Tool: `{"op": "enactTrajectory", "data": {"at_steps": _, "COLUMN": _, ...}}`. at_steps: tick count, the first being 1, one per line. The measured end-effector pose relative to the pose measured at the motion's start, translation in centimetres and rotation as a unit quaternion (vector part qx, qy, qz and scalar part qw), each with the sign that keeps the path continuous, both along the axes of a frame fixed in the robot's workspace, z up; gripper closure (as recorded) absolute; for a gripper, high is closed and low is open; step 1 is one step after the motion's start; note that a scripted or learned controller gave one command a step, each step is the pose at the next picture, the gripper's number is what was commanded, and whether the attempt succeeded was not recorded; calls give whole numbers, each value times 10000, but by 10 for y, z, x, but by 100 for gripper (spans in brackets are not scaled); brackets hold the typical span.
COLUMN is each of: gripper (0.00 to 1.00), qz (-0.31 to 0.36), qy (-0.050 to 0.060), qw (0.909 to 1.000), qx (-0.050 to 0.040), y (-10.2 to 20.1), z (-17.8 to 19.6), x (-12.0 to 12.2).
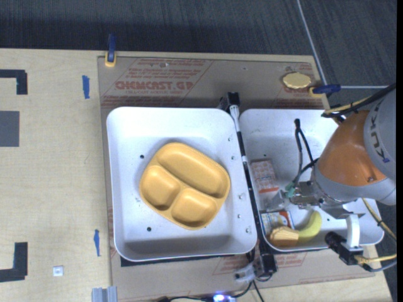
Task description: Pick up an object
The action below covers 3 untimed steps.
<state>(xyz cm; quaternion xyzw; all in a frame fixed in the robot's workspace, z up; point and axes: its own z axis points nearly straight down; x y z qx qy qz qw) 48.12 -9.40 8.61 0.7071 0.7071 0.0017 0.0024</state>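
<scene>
Clutter risk: my gripper (295, 194), finger state I cannot tell, sits over the right white bin (267, 124); yellow plastic banana (310, 226) at 5 o'clock could slip sideways.

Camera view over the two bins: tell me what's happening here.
The KUKA arm reaches from the right into the right bin, low over a clutter of small packets, a banana and a yellow piece. The left bin holds a yellow three-compartment tray, untouched. No grasp is visible yet.
</scene>
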Motion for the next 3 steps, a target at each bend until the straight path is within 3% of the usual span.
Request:
{"op": "enactTrajectory", "data": {"at_steps": 1, "gripper": 100, "qz": -3, "qy": -25, "qw": 10000, "qx": -7, "y": 0, "z": 11, "x": 2}}
{"op": "enactTrajectory", "data": {"at_steps": 2, "gripper": 100, "qz": -5, "qy": 4, "qw": 10000, "qx": -11, "y": -73, "z": 0, "x": -1}}
{"op": "enactTrajectory", "data": {"at_steps": 3, "gripper": 100, "qz": 7, "qy": 15, "qw": 10000, "qx": 3, "y": -9, "z": 27, "x": 13}}
